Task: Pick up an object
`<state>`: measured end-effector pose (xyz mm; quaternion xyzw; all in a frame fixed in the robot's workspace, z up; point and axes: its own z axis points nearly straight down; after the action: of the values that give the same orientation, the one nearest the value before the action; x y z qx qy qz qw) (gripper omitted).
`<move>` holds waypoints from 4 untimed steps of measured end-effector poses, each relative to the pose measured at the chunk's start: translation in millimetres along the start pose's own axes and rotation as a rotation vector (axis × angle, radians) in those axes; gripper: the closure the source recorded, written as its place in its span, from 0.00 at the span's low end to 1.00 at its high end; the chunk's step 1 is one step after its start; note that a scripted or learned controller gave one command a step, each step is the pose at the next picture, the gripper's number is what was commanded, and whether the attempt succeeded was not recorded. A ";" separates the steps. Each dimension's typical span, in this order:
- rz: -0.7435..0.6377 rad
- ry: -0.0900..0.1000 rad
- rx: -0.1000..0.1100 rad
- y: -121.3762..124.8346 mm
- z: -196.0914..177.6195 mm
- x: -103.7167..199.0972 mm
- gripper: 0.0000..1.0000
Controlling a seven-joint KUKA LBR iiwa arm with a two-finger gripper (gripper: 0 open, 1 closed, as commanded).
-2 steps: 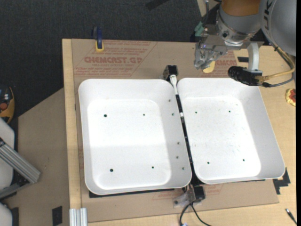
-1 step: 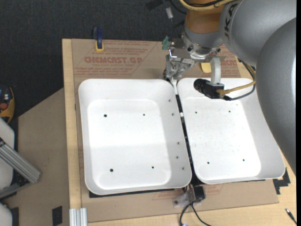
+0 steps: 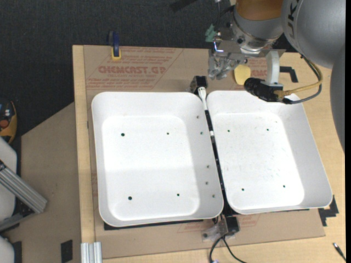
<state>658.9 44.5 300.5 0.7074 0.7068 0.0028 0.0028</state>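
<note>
Camera view, looking down at a slant: the task looks barely begun, and nothing can be seen lifted. The gripper (image 3: 220, 68) hangs under the orange-banded arm (image 3: 307, 15) past the far edge of the right bin (image 3: 307, 147), over the far part of the worktop (image 3: 82, 147), near where the two bins meet. Whether it is spread or pressed together I cannot tell, because its tip is a small tangle of metal against the brown board. The likeliest thing to pick is a small pale yellow piece (image 3: 241, 74) just beside the gripper on its right, close to the right bin's far rim. It does not appear to be pinched, and I cannot tell if it lies loose or belongs to the rig. By my reading, locating, closing on and raising an object all remain to be done. By count there are two white bins, the left bin (image 3: 104, 147) and the right one side by side, each with four small dark dots on its floor. There is one arm, one gripper, one yellow piece, one blue clamp (image 3: 114, 44) at the worktop's far left corner, and a black clip (image 3: 198, 84) at the far end of the seam.
</note>
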 end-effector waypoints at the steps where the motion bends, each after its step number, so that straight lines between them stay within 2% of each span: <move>1: 0.004 -0.003 -0.001 9.1 -67.9 -68.9 1.00; 2: -0.005 0.002 0.016 6.4 22.6 -12.4 1.00; 3: -0.004 0.001 0.010 -14.1 4.4 7.8 1.00; 4: -0.002 0.001 0.006 -36.7 -23.7 11.5 1.00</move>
<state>622.0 56.1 323.9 0.7067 0.7075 0.0009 0.0001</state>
